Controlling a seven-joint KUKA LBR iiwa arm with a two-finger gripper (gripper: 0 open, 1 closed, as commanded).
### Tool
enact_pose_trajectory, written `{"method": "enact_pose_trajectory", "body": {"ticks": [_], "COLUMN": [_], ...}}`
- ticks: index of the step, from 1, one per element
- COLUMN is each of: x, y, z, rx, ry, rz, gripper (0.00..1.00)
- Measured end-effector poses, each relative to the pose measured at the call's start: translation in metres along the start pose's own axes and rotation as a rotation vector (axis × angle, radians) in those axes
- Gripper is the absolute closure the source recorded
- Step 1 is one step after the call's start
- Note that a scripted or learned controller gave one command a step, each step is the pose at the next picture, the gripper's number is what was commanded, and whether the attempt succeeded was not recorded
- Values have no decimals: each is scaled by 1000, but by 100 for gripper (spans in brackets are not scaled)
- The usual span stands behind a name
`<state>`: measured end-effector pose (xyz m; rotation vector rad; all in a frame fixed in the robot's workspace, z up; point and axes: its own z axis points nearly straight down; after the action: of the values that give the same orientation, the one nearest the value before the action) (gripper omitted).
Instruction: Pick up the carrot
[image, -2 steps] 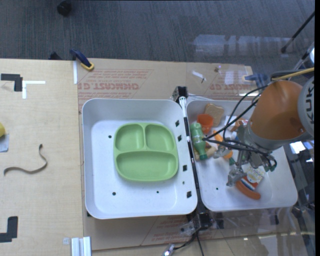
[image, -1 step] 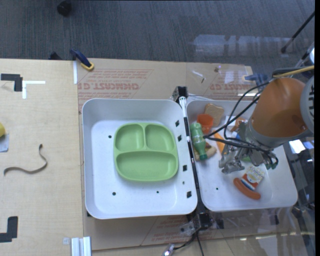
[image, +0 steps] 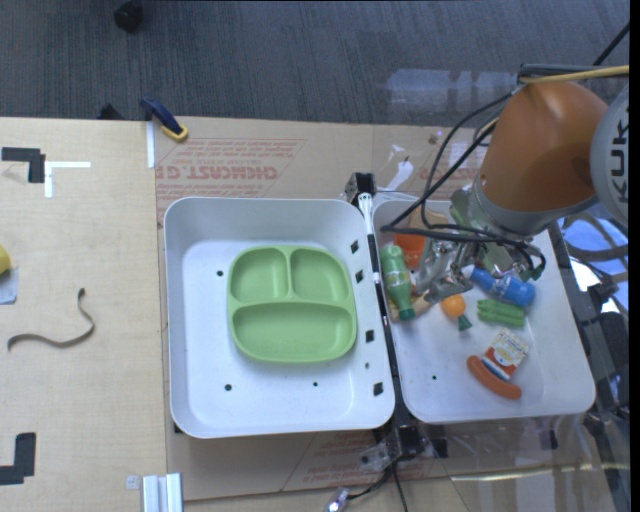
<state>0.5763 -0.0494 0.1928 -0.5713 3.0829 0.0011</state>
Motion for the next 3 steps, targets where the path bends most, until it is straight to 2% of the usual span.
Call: {"method": "enact_pose_trajectory", "body": {"ticks": [1,2,3], "x": [0,23,19], "y": [0,-41,-42], "z": [0,94,83], "rx": [0,4,9], "ry": [1,-5,-17], "rz": [0,179,176], "gripper": [0,0,100]}}
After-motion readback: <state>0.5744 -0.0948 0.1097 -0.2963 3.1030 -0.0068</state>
